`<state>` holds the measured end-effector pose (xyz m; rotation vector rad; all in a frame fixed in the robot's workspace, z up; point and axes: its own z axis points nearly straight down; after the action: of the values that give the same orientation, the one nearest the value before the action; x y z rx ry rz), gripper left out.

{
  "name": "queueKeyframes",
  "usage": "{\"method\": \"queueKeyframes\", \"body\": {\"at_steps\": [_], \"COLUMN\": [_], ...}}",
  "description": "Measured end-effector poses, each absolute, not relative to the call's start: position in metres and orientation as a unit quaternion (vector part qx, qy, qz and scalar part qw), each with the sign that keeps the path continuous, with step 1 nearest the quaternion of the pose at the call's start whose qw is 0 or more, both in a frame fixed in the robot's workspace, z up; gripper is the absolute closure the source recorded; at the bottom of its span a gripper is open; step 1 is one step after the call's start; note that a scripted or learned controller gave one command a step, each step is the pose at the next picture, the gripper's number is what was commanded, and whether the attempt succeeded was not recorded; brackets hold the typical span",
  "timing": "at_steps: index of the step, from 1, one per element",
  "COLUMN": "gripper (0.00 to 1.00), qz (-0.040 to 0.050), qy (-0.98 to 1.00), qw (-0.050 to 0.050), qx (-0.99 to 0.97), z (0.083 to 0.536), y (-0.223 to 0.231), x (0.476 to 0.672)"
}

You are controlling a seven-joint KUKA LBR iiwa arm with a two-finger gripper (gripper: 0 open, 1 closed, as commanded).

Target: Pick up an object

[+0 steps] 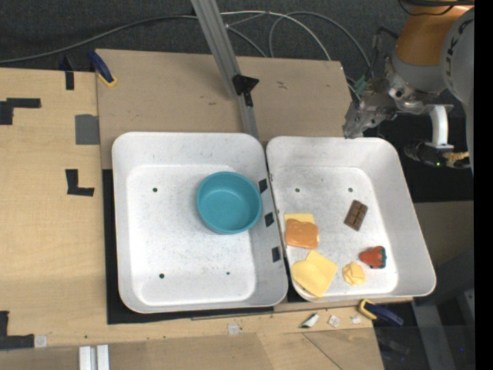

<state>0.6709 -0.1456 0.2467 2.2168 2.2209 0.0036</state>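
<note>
Where the surface (46,206) comes closest to the camera, a small blue and yellow clamp (377,311) lies just off the front right corner of the right bin (385,156), with a few tiny white bits beside it. Inside that bin, nearest the front rim, a pale yellow wedge-shaped piece (314,273) lies flat, and a small round yellow lump (353,273) sits just to its right. A small red object with a dark edge (373,257) rests just beside the lump, toward the bin's right wall. Slightly farther back, an orange square block (301,231) touches the yellow wedge's back edge. A brown rectangular bar (355,215) lies tilted, well apart from the block, near the bin's middle. The back half of this bin is bare white.

The left bin (154,156) holds a blue bowl (227,201), upright, near its right side.

Beyond the bins, a grey metal pole (219,45) slants across brown board, with cables trailing behind it, and a second blue and yellow clamp (102,68) sits at the board's far left corner.

At the far right, the arm (431,37) reaches in, and its jaws (358,122) hang just outside the right bin's back rim. They grip nothing visible; whether they are parted or together I cannot tell.
</note>
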Motion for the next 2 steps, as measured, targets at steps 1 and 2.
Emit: {"method": "queueKeyframes", "body": {"at_steps": [1,2], "gripper": [1.00,1.00], "qz": [-0.0001,-0.0003], "qy": [0.709,0.709], "qw": [-0.001,-0.001], "qx": [0.706,0.705], "z": [0.252,0.248], "y": [-0.101,-0.051], "x": [0.647,0.638]}}
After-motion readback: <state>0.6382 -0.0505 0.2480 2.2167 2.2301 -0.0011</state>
